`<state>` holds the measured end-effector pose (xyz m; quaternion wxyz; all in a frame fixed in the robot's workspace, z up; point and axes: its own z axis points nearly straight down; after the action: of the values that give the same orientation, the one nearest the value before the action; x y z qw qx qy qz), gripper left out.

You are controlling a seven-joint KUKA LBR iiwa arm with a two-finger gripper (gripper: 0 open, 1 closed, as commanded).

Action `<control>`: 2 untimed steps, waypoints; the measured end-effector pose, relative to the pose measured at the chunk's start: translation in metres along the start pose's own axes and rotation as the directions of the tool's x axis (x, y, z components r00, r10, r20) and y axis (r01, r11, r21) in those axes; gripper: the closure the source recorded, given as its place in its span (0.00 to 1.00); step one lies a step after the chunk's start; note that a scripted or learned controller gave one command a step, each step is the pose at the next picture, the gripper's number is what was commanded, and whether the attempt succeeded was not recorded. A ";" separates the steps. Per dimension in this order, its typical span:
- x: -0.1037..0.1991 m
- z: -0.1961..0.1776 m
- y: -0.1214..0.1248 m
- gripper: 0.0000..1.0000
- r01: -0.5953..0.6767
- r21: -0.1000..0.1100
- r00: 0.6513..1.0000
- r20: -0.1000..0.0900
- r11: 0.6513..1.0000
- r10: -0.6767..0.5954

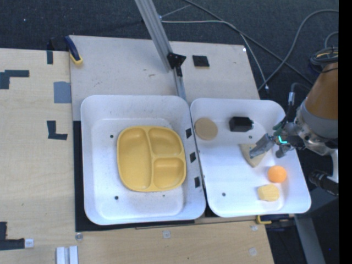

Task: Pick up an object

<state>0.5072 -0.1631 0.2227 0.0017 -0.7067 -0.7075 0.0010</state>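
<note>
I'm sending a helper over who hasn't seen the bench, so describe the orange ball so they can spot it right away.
Look in the right white bin, toward its right side. The orange ball sits there, just above a pale yellow block and below the pincer. It is the only round, bright orange thing in that bin.

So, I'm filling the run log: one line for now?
gripper low in right bin | over tan block | no grasp seen | orange ball loose

Blue-handled clamp (73, 49) (yellow tip) lies on the bench (126, 65); metal pole (155, 26) slants above.
</note>
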 end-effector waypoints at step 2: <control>-0.004 0.063 -0.002 0.00 -0.001 0.004 1.000 0.000 1.000 0.001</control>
<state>0.5046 -0.1667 0.1597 0.0032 -0.7072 -0.7070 0.0022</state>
